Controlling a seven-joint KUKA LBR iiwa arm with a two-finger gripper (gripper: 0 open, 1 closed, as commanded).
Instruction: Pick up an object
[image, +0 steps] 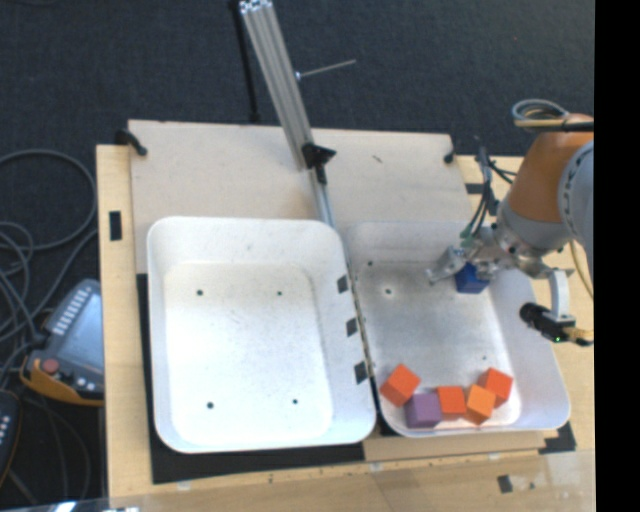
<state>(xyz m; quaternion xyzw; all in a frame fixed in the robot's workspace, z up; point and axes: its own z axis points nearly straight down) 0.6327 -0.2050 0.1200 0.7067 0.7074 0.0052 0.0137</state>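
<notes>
Arm low over the right bin (520, 300), at a blue block (470, 280)

The gripper (462, 268) touches the block near the bin's far side; whether it is clamped, I cannot tell. An off-center pinch could let the block slip back.

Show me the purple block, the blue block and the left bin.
purple block (423, 409), camera view, its top face.
blue block (470, 281), camera view, its visible side.
left bin (250, 330), camera view, bare floor.
</notes>
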